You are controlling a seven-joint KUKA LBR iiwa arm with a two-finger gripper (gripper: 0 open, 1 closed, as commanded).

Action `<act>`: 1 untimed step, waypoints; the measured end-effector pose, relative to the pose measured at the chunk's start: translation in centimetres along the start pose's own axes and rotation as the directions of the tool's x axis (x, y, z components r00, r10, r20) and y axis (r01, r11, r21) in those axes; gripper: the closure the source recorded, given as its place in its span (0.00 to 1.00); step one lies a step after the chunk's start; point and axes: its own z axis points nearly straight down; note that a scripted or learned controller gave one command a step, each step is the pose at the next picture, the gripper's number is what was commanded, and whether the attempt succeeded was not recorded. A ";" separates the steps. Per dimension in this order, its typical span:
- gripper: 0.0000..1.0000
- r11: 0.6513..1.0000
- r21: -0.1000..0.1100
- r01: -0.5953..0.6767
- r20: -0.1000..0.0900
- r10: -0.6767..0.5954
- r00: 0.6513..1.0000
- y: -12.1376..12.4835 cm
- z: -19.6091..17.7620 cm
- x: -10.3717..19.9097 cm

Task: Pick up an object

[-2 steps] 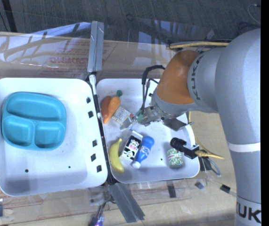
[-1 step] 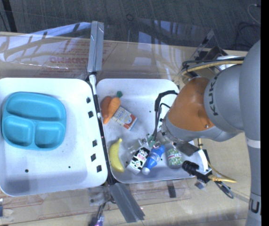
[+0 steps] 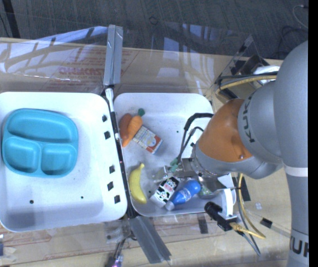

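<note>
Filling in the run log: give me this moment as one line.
arm: low over right bin | hand: above blue bottle | nearby: cow-print carton, banana | left bin: blue tray

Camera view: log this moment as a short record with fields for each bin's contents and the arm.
left bin: blue divided tray
right bin: carrot, small juice carton, banana, cow-patterned toy, blue bottle
arm: reaches in from the right, wrist low over the right bin's near corner
gripper: just above the blue bottle; grasp not visible
</note>
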 end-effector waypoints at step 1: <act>1.00 1.000 -0.001 0.007 -0.001 -0.007 1.000 0.2 -1.0 0.1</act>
